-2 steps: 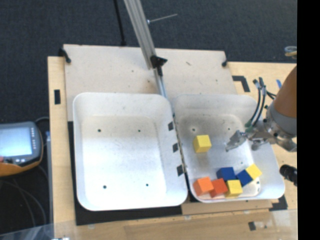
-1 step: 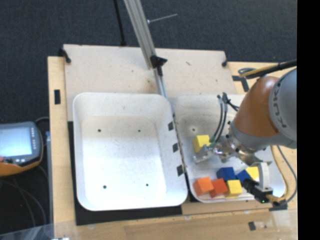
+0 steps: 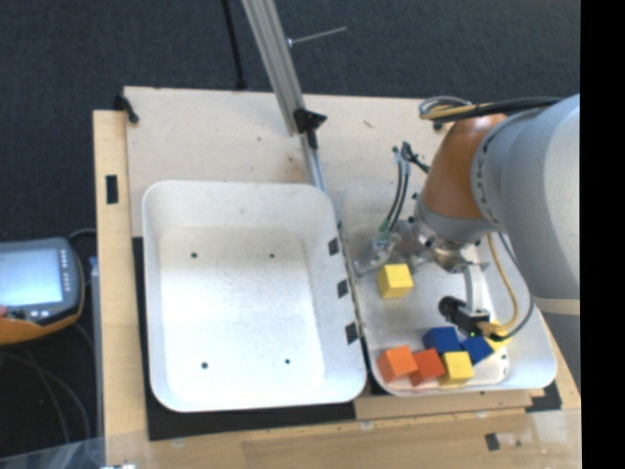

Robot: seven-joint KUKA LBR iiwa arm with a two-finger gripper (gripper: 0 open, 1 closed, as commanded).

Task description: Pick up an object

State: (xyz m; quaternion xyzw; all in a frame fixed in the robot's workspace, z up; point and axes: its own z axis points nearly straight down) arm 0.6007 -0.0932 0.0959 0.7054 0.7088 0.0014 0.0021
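The yellow block (image 3: 395,279) sits in the right bin (image 3: 532,364), just below our gripper (image 3: 393,258); we cannot tell how the jaws stand. Nearer us, orange (image 3: 397,362), red (image 3: 428,364), yellow and blue blocks cluster at that bin's front edge.

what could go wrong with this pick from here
The yellow block sits just under the tool, close to the right bin's left wall; a small offset could nudge it away or scrape the wall. The cluster of blocks in the bin's near corner lies tightly packed, so singling one out there looks hard.
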